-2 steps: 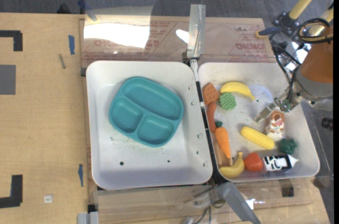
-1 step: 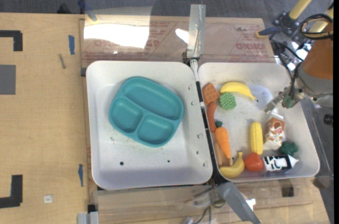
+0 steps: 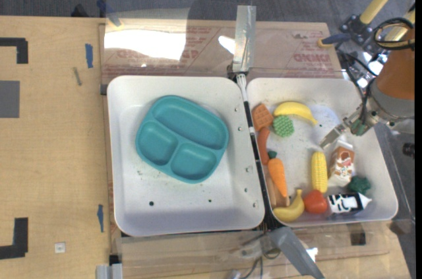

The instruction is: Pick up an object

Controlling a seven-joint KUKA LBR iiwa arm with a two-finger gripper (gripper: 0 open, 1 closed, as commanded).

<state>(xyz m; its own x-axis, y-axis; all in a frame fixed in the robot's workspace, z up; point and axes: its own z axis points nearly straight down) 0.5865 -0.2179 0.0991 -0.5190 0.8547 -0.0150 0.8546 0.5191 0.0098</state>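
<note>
My gripper (image 3: 344,132) hangs over the right part of the right bin (image 3: 389,169), its fingers (image 3: 330,137) spread open with nothing between them. Just below it lies a small white-and-orange carton (image 3: 341,163). To its left lie a corn cob (image 3: 318,170), a yellow banana (image 3: 295,111) and a green ball-like toy (image 3: 284,126). Along the bin's left side are a waffle-like orange piece (image 3: 262,116) and a carrot (image 3: 277,177). At the front sit a second banana (image 3: 291,207), a red tomato (image 3: 316,202), a black-and-white item (image 3: 345,203) and a dark green broccoli (image 3: 359,185).
The left bin (image 3: 125,205) holds a teal divided plate (image 3: 182,138). A raised divider (image 3: 251,152) separates the two bins. A clear sheet and a metal post (image 3: 244,37) stand behind them. The arm's orange band (image 3: 402,76) rises at the right edge.
</note>
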